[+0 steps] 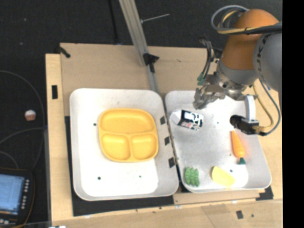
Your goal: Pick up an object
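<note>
The right bin (216,141) holds a small white and black carton (189,119) near its upper left, an orange carrot (238,145) at the right side, a yellow lemon-like piece (222,175) and a green bumpy piece (191,175) along the front. My gripper (200,102) hangs at the bin's upper edge, just above and right of the carton, pointing down. Nothing shows between its fingertips.
The left bin (85,141) bears a yellow three-compartment plate (127,134). A slanted metal rail (137,37) runs from the top down to the gap between the bins. A black fitting with cables (243,123) sits by the arm at the right bin's edge.
</note>
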### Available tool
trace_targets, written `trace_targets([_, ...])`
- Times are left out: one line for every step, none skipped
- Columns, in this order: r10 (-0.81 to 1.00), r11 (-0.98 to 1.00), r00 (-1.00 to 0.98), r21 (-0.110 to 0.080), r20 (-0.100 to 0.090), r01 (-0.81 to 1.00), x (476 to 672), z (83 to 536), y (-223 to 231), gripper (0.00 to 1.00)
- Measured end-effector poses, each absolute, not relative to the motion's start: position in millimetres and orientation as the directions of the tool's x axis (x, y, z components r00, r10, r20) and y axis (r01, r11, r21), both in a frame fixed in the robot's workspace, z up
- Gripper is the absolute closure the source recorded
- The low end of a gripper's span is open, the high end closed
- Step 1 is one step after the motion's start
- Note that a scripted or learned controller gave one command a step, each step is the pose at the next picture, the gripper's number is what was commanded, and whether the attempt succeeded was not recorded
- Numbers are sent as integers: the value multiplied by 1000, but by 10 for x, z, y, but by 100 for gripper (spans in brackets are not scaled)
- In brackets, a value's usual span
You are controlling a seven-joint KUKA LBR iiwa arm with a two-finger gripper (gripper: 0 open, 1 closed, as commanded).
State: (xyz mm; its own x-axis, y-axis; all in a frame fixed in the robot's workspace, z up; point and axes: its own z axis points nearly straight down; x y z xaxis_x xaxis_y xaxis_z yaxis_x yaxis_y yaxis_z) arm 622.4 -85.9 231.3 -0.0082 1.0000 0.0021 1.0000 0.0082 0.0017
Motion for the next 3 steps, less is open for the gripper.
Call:
trace_targets([1000, 8, -8, 0, 2, 1000, 6222, 2362, -348, 100])
trace_targets([1000, 7, -7, 0, 1, 1000, 6092, 2282, 203, 100])
trace_targets([1000, 7, -7, -1, 1, 1000, 5903, 2246, 665, 100])
